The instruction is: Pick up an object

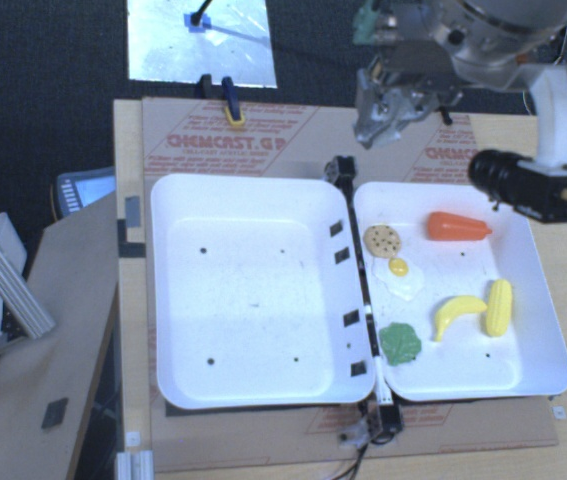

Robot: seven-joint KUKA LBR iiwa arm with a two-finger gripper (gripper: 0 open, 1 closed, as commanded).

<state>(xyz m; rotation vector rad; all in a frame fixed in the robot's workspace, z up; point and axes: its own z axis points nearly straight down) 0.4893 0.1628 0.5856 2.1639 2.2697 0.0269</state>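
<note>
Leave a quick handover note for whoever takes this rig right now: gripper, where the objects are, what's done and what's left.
Gripper: raised above the bench behind the right bin, nothing visibly in it.
Right bin holds everything: cookie, fried egg, carrot, banana, corn cob, broccoli.
Left bin: no objects.
Done: nothing picked yet.
Left: descend on one item, grasp, lift.
</note>
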